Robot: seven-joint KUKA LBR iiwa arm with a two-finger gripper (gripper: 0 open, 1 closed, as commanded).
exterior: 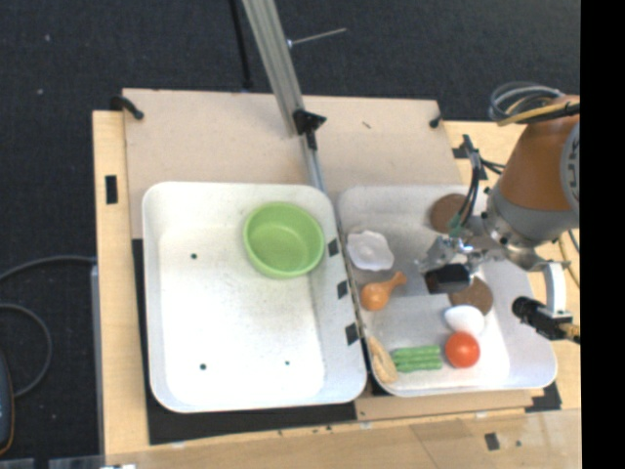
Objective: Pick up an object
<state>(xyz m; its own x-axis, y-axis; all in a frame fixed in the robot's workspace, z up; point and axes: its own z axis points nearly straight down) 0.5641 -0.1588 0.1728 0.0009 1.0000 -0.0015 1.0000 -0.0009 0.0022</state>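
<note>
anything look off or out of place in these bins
Nothing looks spilled or broken. The load is lopsided: the green bowl sits alone in the left bin, while the red ball, white egg, green pod and orange piece crowd the right bin.

Position: fixed above the bench [244, 135]
Facing: down, slanted
Covers: left bin [195, 360], right bin [527, 360]

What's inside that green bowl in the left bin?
Nothing visible: the green bowl shows only its bare green inside. What lies under it on the left bin floor is covered.
</note>
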